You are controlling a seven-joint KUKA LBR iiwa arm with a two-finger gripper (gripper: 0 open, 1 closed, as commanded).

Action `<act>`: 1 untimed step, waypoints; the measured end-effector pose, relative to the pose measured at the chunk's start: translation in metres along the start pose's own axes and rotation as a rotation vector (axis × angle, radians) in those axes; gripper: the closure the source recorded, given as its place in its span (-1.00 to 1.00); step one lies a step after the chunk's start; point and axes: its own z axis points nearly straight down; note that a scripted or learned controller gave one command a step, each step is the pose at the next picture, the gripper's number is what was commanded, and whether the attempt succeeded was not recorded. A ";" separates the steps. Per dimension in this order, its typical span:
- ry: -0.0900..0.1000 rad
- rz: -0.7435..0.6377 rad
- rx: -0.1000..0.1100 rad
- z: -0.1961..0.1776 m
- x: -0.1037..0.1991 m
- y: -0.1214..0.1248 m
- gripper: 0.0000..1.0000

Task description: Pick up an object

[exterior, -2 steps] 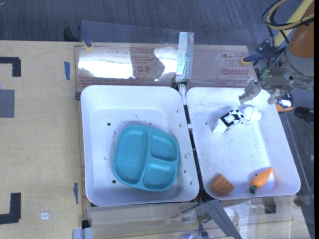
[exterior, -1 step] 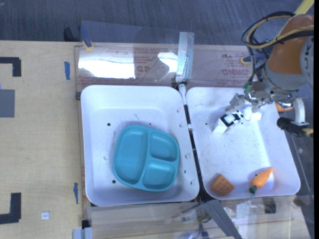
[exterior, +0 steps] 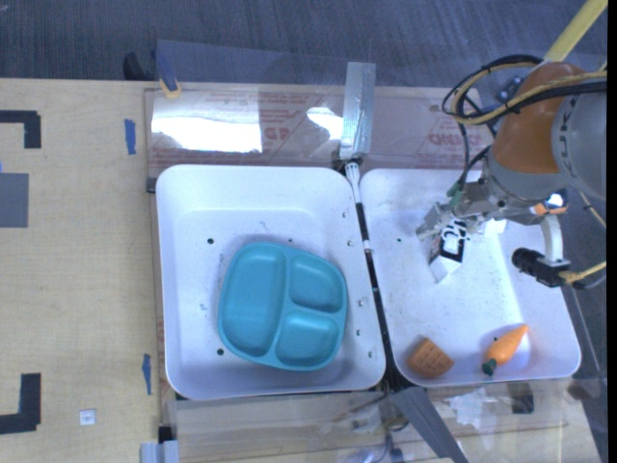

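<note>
My gripper [exterior: 446, 246] hangs over the upper middle of the right bin [exterior: 540, 287], pointing down at its bare white floor. Nothing shows in its grasp. A toy carrot [exterior: 506, 346] with a green top lies near the bin's front right corner. An orange-brown chunk [exterior: 430, 357] rests by the front wall, left of the carrot. Both lie well in front of the gripper and apart from it.
The left bin [exterior: 183, 258] holds a teal divided plate [exterior: 283, 304] in its middle. A ridge [exterior: 367, 258] separates the two bins. The grey arm with its orange band [exterior: 530, 133] and cables comes in at the upper right. A clear panel [exterior: 260, 123] stands behind the bins.
</note>
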 end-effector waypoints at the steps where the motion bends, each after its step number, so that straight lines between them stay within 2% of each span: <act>1: 0.001 0.001 0.001 -0.008 0.000 -0.001 1.00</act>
